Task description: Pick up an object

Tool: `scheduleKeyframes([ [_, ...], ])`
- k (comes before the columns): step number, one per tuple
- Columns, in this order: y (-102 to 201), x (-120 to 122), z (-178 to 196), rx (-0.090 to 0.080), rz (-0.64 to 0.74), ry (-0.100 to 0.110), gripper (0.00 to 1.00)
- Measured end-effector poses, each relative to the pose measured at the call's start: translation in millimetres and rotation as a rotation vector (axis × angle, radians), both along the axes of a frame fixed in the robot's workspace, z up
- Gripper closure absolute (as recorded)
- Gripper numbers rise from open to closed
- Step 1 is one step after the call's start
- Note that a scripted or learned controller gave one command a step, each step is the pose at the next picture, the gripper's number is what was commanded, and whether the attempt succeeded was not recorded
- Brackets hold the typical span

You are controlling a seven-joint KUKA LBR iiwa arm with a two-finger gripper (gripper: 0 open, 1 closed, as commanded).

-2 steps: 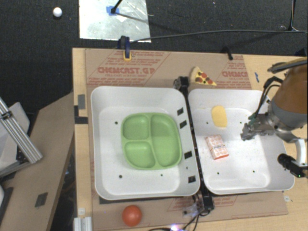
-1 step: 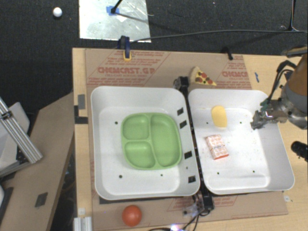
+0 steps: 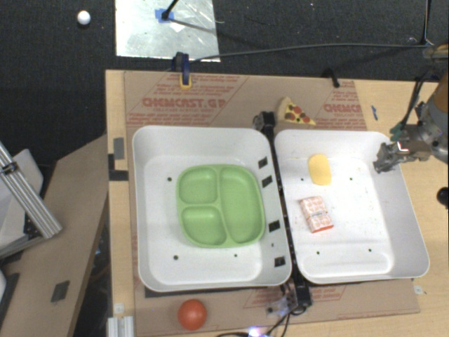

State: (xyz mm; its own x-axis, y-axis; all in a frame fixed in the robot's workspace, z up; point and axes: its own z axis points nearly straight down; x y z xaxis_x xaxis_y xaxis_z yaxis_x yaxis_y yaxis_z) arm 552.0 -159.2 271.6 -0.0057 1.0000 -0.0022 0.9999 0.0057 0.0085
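Observation:
In the right bin (image 3: 403, 209) lie a yellow oblong object (image 3: 320, 168) near the back and a small red-and-white box (image 3: 316, 213) toward the middle. My gripper (image 3: 385, 161) hangs over the right bin's far right rim, well to the right of the yellow object. Nothing shows between its fingers. The left bin (image 3: 151, 188) holds a green divided plate (image 3: 220, 204).
A pizza-slice toy (image 3: 295, 112) lies on the cardboard behind the bins. A red ball (image 3: 191, 314) rests in front of the left bin. A blue-and-yellow clamp (image 3: 182, 69) sits at the cardboard's back edge. A metal frame (image 3: 28, 199) stands at the left.

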Motion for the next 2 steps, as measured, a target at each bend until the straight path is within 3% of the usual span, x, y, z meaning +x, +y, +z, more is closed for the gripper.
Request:
scheduleKeyframes([
  [2,94,13,-2,0.003,0.004,0.006,1.00],
])
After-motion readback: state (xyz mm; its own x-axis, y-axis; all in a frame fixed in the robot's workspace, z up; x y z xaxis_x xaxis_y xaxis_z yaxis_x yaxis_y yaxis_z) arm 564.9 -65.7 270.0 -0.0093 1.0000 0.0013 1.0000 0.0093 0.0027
